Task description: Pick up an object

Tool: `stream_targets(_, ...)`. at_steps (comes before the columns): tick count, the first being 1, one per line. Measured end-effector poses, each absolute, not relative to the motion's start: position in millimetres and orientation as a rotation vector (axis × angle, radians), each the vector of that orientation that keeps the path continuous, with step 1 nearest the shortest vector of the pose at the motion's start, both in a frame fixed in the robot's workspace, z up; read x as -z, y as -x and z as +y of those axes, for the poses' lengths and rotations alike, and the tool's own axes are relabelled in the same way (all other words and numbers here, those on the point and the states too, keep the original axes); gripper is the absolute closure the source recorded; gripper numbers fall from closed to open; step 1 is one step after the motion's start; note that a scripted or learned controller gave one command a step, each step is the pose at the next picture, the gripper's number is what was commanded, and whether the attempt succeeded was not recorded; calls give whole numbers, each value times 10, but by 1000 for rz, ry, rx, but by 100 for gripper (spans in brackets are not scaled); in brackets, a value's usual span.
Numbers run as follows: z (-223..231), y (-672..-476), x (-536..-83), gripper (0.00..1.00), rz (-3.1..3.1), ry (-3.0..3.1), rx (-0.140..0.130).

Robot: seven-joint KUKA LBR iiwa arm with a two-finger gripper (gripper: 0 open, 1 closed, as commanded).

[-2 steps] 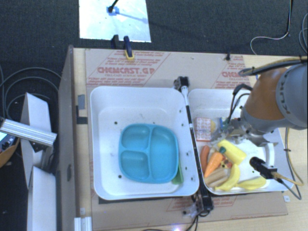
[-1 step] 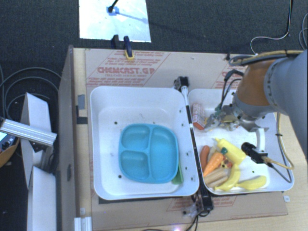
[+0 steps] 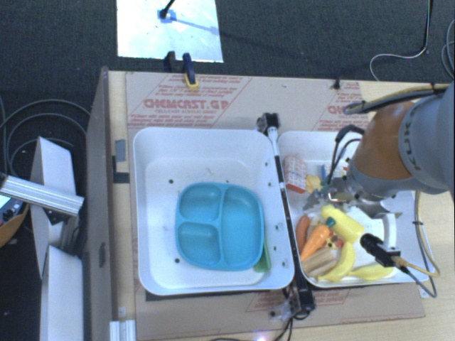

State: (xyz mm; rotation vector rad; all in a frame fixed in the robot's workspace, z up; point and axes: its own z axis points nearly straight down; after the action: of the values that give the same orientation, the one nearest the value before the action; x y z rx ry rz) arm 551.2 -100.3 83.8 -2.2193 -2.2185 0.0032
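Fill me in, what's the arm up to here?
The arm reaches in from the right over the right bin, its wrist low above a pile of toy food: a carrot, a banana, a yellow bottle. Whether it holds anything can't be told from here. The left bin holds a blue divided plate, untouched.
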Motion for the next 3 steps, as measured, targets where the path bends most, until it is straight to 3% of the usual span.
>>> stream_targets(1, -955, -6349, -819, 0, -2205, 2206, -27)
stream_targets(2, -978, -6658, -844, 0, -2214, 2204, -21)
stream_targets(3, -985, -6661, -955, 100, -2219, 2206, -19)
